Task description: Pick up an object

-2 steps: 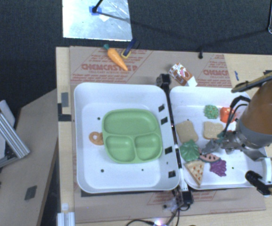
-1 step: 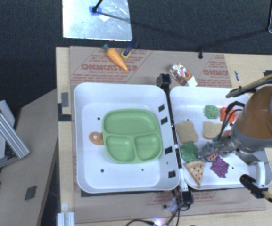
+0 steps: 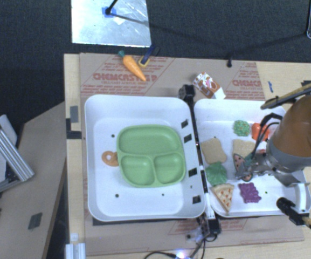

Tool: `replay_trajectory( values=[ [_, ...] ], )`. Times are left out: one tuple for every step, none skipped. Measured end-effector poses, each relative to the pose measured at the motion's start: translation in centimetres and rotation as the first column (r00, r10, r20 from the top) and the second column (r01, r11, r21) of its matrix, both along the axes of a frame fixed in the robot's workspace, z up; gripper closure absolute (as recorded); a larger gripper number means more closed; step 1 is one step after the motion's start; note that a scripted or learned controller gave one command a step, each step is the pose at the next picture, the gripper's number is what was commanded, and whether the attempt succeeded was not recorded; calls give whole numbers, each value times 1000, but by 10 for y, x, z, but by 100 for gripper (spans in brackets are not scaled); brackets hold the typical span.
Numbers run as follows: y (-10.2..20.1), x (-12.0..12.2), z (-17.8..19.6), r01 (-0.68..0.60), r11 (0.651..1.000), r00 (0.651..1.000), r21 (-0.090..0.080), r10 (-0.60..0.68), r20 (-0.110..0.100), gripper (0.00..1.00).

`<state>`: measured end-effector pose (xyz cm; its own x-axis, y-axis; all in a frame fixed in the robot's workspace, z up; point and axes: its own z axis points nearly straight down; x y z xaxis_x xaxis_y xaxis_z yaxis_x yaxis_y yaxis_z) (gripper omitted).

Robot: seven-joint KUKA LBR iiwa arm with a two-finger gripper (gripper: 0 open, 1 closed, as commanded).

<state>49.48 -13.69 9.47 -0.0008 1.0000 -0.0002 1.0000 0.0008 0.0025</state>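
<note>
My arm [image 3: 301, 131] reaches in from the right over the right bin [image 3: 220, 108], and my gripper [image 3: 245, 171] hangs low in the middle of it, among the toy foods. I cannot tell from this slanted view how my gripper stands, nor whether anything is in it (it is dark and small against the clutter). A watermelon slice [image 3: 237, 161] lies right at its tip, touching or nearly so. Just below it sits a bunch of purple grapes [image 3: 249, 192], and to its left a dark green leafy piece [image 3: 216, 172]. A pizza slice [image 3: 223, 196] lies at the bin's near left corner. Two slices of toast lie further up: one [image 3: 213, 150] near the divider, the other [image 3: 243, 147] beside my wrist. A light green piece [image 3: 241, 127] sits near the top, with something orange-red [image 3: 256, 130] just beside it, partly hidden by my arm.

The left bin [image 3: 98, 117] holds a green divided plate [image 3: 150, 154] and a small pretzel [image 3: 110, 158] touching its left edge. A carrot [image 3: 133, 67] lies on the table [image 3: 209, 69] behind the bins.
</note>
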Motion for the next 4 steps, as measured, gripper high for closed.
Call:
replay_trajectory(
  values=[
    [-7,-3,46,1,1000,1000,-1,-1,2,100],
    [-6,-1,110,-4,1000,1000,-2,4,4,100],
    [-6,0,131,-4,1000,1000,-1,4,2,100],
    [36,45,130,-9,1000,1000,1,9,2,100]
  ],
)
